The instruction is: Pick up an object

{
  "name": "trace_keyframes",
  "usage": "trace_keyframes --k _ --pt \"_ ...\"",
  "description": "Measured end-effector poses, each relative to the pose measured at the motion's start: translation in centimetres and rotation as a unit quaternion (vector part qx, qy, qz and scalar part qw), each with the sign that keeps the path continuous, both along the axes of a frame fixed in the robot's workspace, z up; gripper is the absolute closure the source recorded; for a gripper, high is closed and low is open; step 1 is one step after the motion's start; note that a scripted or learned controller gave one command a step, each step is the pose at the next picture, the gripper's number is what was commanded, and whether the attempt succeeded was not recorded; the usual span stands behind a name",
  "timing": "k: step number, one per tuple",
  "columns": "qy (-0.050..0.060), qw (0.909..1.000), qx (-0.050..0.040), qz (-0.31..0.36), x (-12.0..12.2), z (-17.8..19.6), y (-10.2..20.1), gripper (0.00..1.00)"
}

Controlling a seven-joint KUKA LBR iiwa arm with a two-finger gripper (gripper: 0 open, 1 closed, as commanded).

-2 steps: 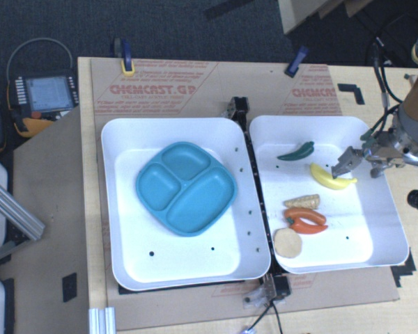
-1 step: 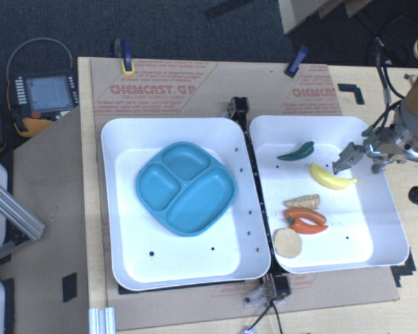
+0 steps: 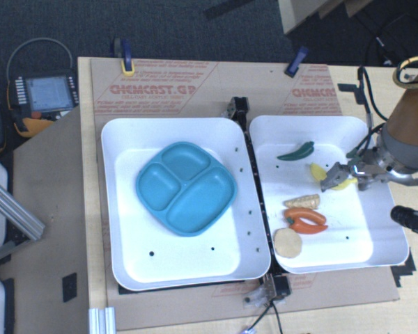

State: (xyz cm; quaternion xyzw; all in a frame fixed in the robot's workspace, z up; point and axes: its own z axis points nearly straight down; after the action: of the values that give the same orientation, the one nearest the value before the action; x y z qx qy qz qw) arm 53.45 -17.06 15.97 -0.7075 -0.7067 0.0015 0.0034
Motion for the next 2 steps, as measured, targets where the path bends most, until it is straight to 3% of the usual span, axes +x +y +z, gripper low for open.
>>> trace_keyframes --k 2 --pt "-0.001 1.0 -0.0003 0.0 0.1 -7.7 0.0 0.0"
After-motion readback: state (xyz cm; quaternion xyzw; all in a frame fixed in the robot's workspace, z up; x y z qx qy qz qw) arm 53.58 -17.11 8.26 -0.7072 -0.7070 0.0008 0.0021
